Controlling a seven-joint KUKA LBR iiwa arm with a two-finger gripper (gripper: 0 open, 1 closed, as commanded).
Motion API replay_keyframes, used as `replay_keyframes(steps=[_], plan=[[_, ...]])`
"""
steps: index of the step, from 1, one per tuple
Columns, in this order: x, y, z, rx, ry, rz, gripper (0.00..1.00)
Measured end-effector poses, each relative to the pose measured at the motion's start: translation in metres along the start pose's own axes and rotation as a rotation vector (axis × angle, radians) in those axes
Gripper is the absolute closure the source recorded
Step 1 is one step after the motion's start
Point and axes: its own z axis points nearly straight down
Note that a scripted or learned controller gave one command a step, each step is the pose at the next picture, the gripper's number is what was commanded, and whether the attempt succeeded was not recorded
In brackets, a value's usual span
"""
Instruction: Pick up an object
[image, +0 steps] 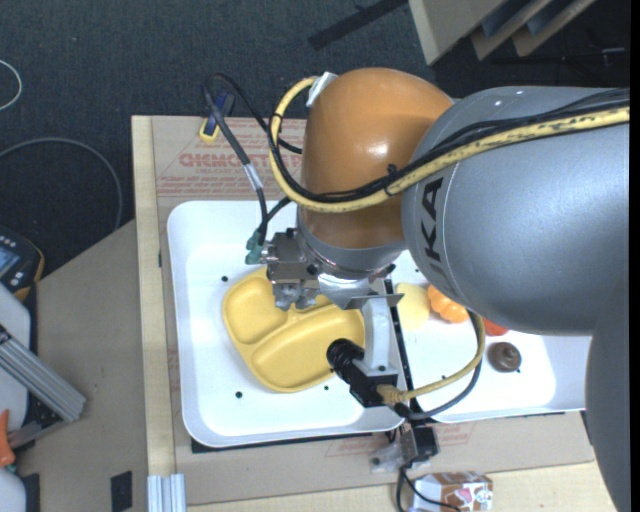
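A large yellow molded object (285, 340) with two rounded lobes lies in the left white bin (200, 330). My gripper (296, 288) hangs straight over its upper edge, and the orange wrist band and grey arm cover most of it. Its metal body sits at or just above the yellow surface; I cannot tell whether they touch. An orange object (448, 306) peeks out from under the arm to the right, beside a pale yellow piece (414, 300). A small brown round item (503, 356) rests in the right bin.
The arm's bulk covers the back of both bins and most of the right bin (530, 395). Black and yellow cables (380, 385) loop down over the front rim. Bare white floor shows at the left bin's left and front sides.
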Motion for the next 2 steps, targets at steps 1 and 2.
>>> replay_keyframes(steps=[1,2], plan=[[-0.067,-0.001,0.017,0.01,-0.004,0.014,1.0],[-0.138,0.001,-0.1,-0.01,-0.003,0.016,1.0]])
